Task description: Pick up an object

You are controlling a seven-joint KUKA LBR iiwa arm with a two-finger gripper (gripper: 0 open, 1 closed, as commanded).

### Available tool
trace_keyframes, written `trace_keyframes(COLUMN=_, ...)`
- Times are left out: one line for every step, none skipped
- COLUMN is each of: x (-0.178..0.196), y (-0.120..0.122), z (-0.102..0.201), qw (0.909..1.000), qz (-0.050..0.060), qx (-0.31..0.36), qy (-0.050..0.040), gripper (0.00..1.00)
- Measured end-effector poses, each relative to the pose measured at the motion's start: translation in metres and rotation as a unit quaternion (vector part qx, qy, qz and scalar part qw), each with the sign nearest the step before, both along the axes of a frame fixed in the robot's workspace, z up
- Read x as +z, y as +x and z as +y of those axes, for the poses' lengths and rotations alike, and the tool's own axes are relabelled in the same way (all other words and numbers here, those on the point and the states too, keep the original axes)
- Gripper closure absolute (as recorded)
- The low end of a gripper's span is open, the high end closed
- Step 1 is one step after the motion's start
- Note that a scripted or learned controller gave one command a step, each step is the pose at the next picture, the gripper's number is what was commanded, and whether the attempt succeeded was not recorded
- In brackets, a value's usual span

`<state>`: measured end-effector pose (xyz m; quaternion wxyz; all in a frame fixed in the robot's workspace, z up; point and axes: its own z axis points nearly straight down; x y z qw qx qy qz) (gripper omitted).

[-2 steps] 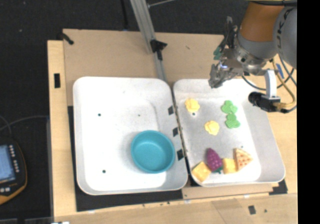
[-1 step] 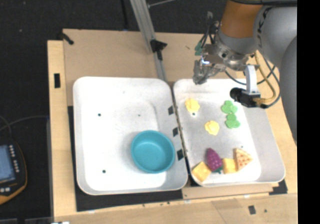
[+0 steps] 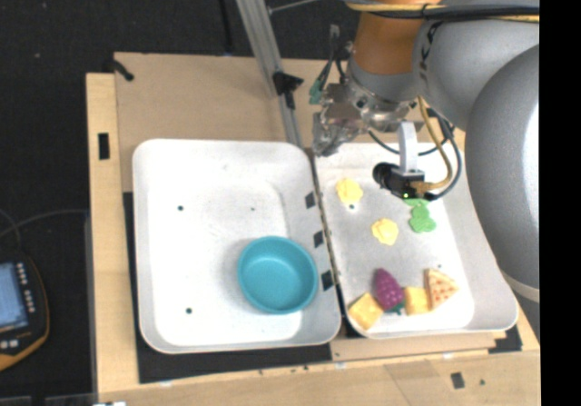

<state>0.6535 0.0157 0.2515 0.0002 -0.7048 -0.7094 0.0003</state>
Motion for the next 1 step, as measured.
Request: trace_keyframes(x=-0.0097, y=0.0048, z=0.06, qw=1.0, qz=-0.001, qx=0.0, qy=-0.0002, gripper=1.0)
